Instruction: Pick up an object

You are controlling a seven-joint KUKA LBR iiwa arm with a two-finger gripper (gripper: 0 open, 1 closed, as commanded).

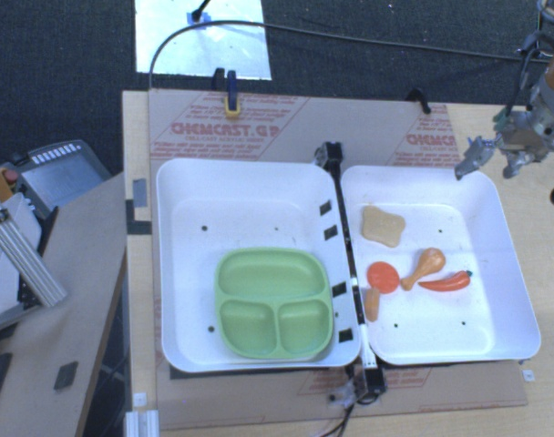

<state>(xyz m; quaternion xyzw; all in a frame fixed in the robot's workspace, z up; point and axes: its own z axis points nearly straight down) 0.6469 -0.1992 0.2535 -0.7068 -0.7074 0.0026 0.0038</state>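
Two white bins are seen side by side on the worktop point(259, 116). In the left bin point(181, 198) one green tray point(274, 303) with three compartments is set, toward the near right corner. In the right bin point(496, 244) five food items are counted: one tan bread slice point(383, 226) toward the far left, one red round slice point(383, 276) below it, one small orange piece point(372, 305) at the left wall just below that slice, one drumstick point(424, 269) lying tilted just right of the round slice, and one red chili point(446, 282) touching or nearly touching the drumstick's lower side.

The arm is seen at the right edge, held above the far right corner of the right bin. The gripper point(492, 158) is pointed down and leftward, its two fingers spread apart with nothing between them. All five items lie below and to the left of the gripper, well apart from it; the bread slice is nearest.
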